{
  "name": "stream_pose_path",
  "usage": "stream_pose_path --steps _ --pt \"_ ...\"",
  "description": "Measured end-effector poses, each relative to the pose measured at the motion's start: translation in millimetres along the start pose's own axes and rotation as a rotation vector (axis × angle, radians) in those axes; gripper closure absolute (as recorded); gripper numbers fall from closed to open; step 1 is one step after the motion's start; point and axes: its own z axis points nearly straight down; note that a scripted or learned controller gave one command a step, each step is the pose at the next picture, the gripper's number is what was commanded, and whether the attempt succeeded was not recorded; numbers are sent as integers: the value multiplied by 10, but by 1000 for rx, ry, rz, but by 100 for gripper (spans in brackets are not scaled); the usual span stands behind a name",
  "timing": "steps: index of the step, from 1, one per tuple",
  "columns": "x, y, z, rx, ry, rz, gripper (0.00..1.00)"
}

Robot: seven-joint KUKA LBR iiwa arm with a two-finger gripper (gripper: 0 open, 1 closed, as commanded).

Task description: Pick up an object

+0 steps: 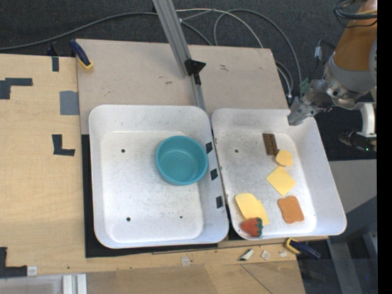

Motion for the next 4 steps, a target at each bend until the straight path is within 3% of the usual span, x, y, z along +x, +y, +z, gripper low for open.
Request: stream_pose_path --steps 4 --pt "2317 -460 -47 4 1 -6 100"
